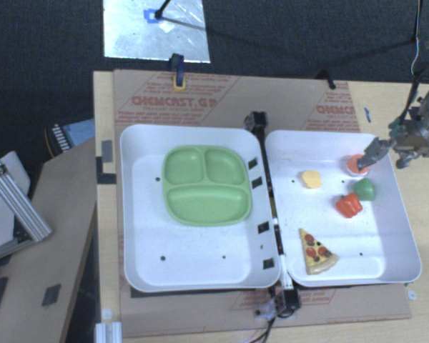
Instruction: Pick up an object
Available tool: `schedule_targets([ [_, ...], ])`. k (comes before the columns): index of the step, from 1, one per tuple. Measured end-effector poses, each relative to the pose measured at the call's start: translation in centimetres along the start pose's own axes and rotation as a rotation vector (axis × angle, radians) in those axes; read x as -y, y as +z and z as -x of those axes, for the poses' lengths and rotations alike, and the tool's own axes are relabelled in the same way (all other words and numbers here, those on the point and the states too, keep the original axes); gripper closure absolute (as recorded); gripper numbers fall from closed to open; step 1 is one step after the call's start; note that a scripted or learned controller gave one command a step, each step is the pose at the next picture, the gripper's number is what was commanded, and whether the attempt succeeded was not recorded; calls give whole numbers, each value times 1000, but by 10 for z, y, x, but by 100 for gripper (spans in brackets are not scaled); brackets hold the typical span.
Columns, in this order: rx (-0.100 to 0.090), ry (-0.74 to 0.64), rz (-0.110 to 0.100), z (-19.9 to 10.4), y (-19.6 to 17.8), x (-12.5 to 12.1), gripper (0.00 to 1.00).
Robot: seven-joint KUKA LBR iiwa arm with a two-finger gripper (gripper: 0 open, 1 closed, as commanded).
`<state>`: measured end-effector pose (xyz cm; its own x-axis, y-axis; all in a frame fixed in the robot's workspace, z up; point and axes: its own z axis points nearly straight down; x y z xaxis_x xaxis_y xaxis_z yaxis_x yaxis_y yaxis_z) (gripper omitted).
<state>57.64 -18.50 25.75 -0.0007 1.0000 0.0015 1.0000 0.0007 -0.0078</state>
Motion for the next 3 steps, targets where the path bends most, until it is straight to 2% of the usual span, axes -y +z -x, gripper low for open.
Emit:
schedule_targets([
  [1, 2, -3, 9, 0, -5, -2, 0],
  [3, 1, -1, 5, 10, 112, -3, 0],
])
